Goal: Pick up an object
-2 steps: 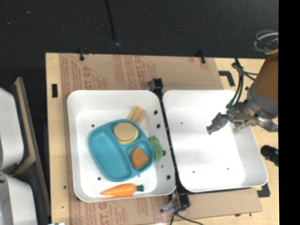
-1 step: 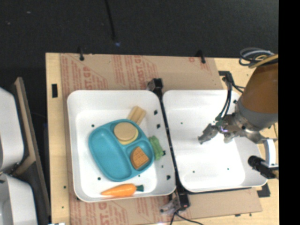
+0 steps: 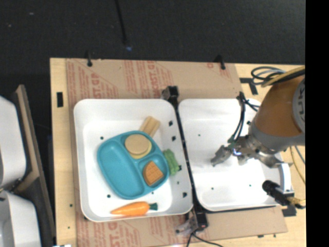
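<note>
In the left bin (image 3: 87, 138) lies a blue divided tray (image 3: 121, 171) carrying a round tan biscuit (image 3: 138, 144) and an orange waffle-like piece (image 3: 153, 173). A tan wooden block (image 3: 150, 124) pokes out behind the tray. A green piece (image 3: 171, 161) rests at the tray's right edge. An orange carrot (image 3: 132, 208) lies near the bin's front wall. My gripper (image 3: 230, 154) hangs low over the right bin (image 3: 205, 117), far from all these objects, with nothing visible between its fingers.
The grey arm with its orange band (image 3: 280, 112) covers the right bin's right side. Cables (image 3: 267, 76) lie on the bench at the back right. A dark divider (image 3: 180, 138) runs between the two bins.
</note>
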Available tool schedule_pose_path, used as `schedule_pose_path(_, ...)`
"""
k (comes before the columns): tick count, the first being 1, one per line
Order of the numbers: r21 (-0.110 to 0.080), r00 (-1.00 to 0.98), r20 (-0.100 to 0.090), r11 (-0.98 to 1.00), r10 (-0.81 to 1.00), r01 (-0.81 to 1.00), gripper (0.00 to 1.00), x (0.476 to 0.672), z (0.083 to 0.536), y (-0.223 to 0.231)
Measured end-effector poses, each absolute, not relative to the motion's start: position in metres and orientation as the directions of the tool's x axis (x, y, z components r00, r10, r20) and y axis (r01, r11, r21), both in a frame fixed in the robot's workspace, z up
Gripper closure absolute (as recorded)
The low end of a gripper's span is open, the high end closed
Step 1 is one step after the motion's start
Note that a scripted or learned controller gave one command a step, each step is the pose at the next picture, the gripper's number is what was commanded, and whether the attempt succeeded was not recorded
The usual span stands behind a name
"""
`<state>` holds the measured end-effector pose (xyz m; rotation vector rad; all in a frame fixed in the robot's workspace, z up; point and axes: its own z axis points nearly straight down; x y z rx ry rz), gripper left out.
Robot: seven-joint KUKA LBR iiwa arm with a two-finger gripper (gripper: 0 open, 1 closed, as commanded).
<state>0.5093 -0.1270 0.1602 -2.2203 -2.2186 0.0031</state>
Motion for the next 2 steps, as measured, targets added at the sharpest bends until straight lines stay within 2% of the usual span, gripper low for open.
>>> schedule_pose_path(1,-0.004,0.001,0.001,-0.001,1.000,1.000,0.00,0.508,0.108,-0.127)
schedule_pose_path(2,0.002,0.002,0.000,-0.002,1.000,1.000,1.00,0.510,0.121,-0.128)
